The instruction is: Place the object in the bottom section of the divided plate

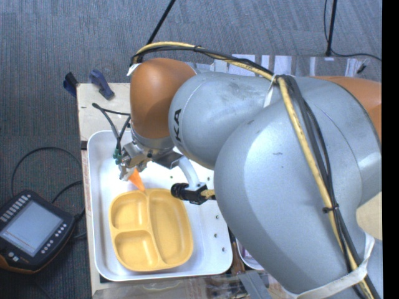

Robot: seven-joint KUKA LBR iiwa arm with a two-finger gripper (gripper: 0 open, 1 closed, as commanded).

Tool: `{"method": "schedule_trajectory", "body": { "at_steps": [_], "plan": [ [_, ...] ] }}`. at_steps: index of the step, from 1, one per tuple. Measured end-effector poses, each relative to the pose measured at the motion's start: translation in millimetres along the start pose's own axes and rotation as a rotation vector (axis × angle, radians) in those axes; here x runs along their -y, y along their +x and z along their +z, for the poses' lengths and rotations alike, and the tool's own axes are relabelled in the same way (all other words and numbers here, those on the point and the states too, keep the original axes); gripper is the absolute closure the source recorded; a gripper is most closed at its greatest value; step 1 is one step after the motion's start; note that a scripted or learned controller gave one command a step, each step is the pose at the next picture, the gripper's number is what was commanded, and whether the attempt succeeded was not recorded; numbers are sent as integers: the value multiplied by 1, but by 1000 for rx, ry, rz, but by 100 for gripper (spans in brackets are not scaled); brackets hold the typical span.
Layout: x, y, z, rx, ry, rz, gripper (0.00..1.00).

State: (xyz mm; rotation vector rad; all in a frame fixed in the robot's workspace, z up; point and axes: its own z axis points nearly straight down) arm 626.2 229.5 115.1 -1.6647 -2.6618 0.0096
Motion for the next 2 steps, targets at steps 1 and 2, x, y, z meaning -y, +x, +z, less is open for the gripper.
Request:
{"method": "schedule_trajectory", "body": {
  "at_steps": [1, 2],
  "plan": [
    [0, 0, 0, 0, 1, -1, 0],
    [0, 0, 0, 0, 1, -1, 0]
  ]
}}
